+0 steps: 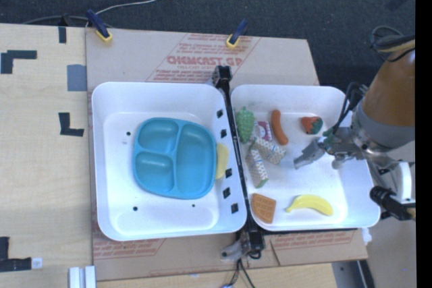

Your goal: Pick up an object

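Gripper: the grey two-finger gripper (pixel 305 155) hangs over the right-hand shallow white bin (pixel 337 96), roughly at its middle; its fingers look spread apart, with nothing between them.
Likely target: judging by nearness, either the small red-and-green toy strawberry (pixel 311 123) just beyond the gripper toward the bin's far wall, or the yellow plastic toy banana (pixel 310 204) toward the bin's near wall.
Handling, banana: probably light, stiff and smooth, so it may slip; gripping across its thick middle seems safest.
Handling, strawberry: small and rounded, likely to roll or squirt out unless pinched square across its widest part.
Other things in that bin: an orange-red toy sausage (pixel 279 127) lies toward the bin's far-left part, beside a green bumpy toy vegetable (pixel 245 123); grey patterned wrapped packets (pixel 262 157) lie left of the gripper; a tan waffle-like square (pixel 264 207) sits in the near-left corner.
Obstacles: the packets, sausage and vegetable crowd together, so a grasp there risks catching two things; the banana lies apart from the rest.
Neighbouring bin: the left white bin (pixel 108 165) holds a blue compartment plate (pixel 173 157).
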Controlling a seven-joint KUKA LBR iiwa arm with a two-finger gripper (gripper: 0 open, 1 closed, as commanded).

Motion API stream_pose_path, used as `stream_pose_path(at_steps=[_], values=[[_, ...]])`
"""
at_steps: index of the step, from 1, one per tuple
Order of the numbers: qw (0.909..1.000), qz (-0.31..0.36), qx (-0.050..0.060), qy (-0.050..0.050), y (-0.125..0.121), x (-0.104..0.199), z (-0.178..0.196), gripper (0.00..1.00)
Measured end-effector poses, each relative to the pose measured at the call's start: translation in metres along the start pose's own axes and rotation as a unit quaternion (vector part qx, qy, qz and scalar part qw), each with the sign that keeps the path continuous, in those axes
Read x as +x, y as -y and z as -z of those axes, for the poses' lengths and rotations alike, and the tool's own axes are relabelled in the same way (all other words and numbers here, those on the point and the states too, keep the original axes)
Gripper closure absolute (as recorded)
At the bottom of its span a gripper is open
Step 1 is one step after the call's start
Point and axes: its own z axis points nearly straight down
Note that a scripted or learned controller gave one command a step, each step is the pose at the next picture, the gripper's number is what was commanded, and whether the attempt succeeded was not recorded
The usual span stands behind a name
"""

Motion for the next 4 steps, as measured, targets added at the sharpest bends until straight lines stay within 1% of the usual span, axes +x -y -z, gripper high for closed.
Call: stream_pose_path(at_steps=[1, 2, 3, 4], values=[[1.0, 0.0, -0.001, 0.0, -0.06, -0.033, -0.02, 0.0], [0.9999, -0.001, -0.014, 0.002, -0.08, 0.004, -0.1, 0.0], [1.0, 0.0, 0.0, 0.0, -0.087, 0.011, -0.115, 0.0], [1.0, 0.001, -0.002, 0.0, -0.136, 0.04, -0.13, 0.0]])
